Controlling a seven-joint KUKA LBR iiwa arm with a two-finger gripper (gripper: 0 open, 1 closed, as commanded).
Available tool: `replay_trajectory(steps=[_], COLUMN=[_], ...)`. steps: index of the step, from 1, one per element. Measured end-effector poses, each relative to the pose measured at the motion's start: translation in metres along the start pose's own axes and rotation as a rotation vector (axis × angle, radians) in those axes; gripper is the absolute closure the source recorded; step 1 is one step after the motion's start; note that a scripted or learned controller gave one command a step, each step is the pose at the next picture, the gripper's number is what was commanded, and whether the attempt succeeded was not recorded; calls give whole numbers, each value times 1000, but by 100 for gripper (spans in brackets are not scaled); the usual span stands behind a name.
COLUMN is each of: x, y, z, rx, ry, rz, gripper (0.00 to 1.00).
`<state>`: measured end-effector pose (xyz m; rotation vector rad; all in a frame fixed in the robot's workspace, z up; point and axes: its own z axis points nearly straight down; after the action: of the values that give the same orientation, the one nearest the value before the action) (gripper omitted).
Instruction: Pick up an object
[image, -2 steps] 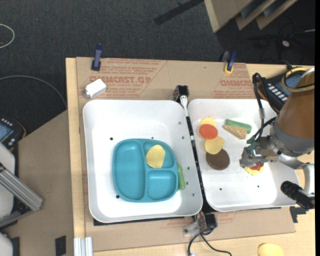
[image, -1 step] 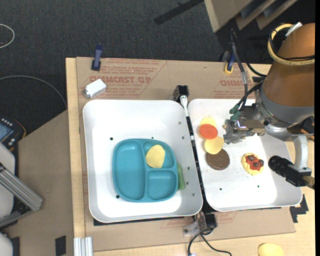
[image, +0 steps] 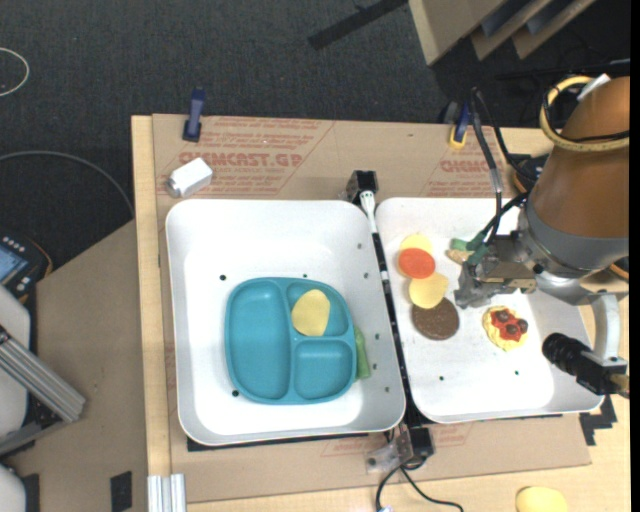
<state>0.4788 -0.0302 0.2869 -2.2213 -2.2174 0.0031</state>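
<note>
In the right bin (image: 470, 395) lie an orange disc (image: 417, 263), a pale yellow piece (image: 416, 243) just behind it, a yellow disc (image: 428, 291) and a brown round cookie (image: 436, 322). A small yellow piece with red topping (image: 505, 327) lies further right. My gripper (image: 472, 287) hangs low over the right bin, just right of the yellow disc and above the brown cookie. I see nothing held in it. The grey arm with its orange band (image: 590, 120) covers the bin's far right part.
The left bin (image: 200, 250) holds a teal divided tray (image: 262, 345) with a yellow oval piece (image: 311, 312) in its upper right compartment. A green piece (image: 362, 355) lies against the tray's right edge. A white block (image: 190, 177) sits on the cardboard behind the left bin.
</note>
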Motion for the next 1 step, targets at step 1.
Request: replay_trajectory(steps=[1], x=[-17], y=[0], z=[26], rx=[1], ry=[0], rz=[1], gripper=[100])
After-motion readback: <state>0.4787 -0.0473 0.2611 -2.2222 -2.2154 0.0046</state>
